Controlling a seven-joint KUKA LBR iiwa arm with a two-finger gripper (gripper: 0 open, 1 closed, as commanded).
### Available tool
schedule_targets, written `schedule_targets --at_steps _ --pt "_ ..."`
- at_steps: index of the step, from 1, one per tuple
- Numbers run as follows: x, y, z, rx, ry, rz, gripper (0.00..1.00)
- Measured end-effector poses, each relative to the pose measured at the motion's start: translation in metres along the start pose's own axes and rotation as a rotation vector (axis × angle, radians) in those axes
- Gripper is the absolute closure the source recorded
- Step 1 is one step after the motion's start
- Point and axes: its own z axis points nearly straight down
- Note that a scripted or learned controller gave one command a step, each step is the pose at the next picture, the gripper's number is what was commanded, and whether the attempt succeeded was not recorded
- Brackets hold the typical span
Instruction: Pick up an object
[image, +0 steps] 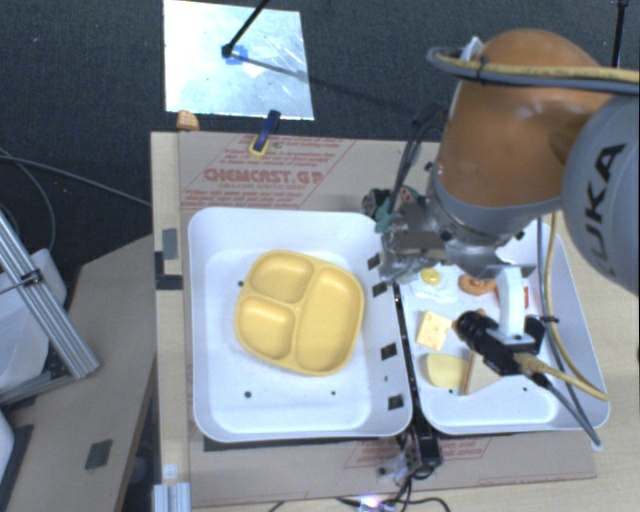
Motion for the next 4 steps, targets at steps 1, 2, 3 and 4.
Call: schedule_targets --at_steps 1,2,3,4 --pt "0.0 0.001 -0.011 -0.002 0.0 -0.006 1.0" --pt "-0.014 -0.009 -0.031 0.005 0.0 0.018 1.0" --pt "0.029 -0.008 -0.026 0.008 0.0 0.017 1.0" --pt "0.012 0.087 0.053 0.009 -0.004 0.024 1.0"
